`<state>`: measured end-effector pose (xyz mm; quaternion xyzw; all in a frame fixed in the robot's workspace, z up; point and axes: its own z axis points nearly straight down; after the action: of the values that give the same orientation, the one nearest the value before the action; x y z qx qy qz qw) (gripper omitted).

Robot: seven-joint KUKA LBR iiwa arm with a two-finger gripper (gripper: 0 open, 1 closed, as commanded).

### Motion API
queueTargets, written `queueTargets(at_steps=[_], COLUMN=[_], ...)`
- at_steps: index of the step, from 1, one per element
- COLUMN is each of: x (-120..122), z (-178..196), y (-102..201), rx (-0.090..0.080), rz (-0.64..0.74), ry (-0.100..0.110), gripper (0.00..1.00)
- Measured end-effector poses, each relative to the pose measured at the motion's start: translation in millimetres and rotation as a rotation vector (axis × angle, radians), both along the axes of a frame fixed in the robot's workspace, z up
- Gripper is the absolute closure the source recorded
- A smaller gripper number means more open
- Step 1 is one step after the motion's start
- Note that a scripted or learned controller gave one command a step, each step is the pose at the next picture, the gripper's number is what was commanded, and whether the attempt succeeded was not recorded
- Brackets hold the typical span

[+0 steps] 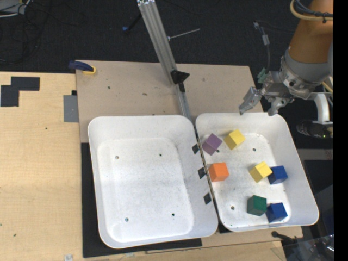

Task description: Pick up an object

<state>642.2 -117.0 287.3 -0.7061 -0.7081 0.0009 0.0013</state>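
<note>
A: What's hard to make out here?

B: The arm (310, 42) is cut off at the top right edge, so just its orange band and grey wrist show. The claw (261, 103) is small and dark against the black background; its two fingers look spread apart, with nothing between them.

A: Where does it sit?

B: Above the far rim of the right bin (293, 145), touching none of the cubes.

A: And the left bin (141, 184)?

B: Just left of the right bin, their rims meeting. A slanted metal rail (160, 37) rises from the worktop (130, 91) behind that seam.

A: The cubes, going left to right?

B: All lie in the right bin. Purple cube (212, 143) near its left wall, orange cube (218, 171) just in front of it. A yellow cube (235, 139) beside the purple one. Green cube (256, 205) near the front. A second yellow cube (260, 171) touching a blue cube (278, 174) toward the right wall. Another blue cube (277, 211) right beside the green, near the front right corner.
</note>
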Motion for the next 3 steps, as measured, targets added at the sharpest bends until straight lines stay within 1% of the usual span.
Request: queueTargets(at_steps=[1,2,3], x=[0,-10,-8], z=[0,-59,-104], y=[0,2,3], rx=[0.0,0.0,0.0], rz=[0.001,-0.002,-0.005], ry=[0.0,0.006,0.005], gripper=[0.0,0.0,0.0])
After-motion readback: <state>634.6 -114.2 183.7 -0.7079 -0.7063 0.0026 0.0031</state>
